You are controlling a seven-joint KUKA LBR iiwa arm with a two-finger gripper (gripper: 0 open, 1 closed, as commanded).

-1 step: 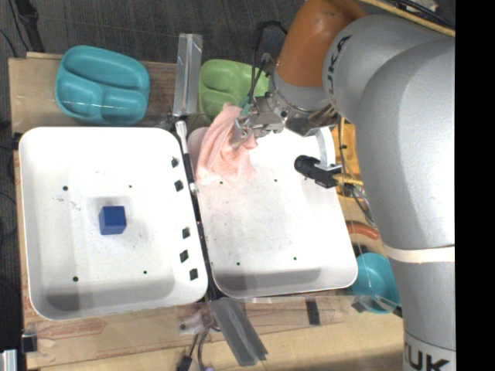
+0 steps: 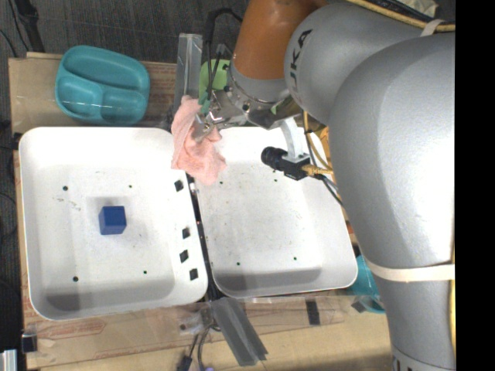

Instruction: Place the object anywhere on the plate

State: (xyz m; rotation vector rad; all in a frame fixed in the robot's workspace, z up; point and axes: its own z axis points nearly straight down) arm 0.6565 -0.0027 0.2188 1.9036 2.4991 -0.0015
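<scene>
A pink cloth (image 2: 196,150) hangs bunched over the divide between the two white bins, near their far edge. My gripper (image 2: 207,123) is at the cloth's top, shut on its upper fold, and the cloth droops below the fingers. A teal divided plate (image 2: 101,83) lies on the wooden bench beyond the left bin's far edge, to the left of the gripper. The arm's grey body and orange band cover the right side of the view.
A small blue cube (image 2: 113,219) sits in the left bin (image 2: 46,161). The right bin (image 2: 263,230) lies under the arm. A green object (image 2: 214,76) and a clear upright piece (image 2: 188,56) stand behind the gripper.
</scene>
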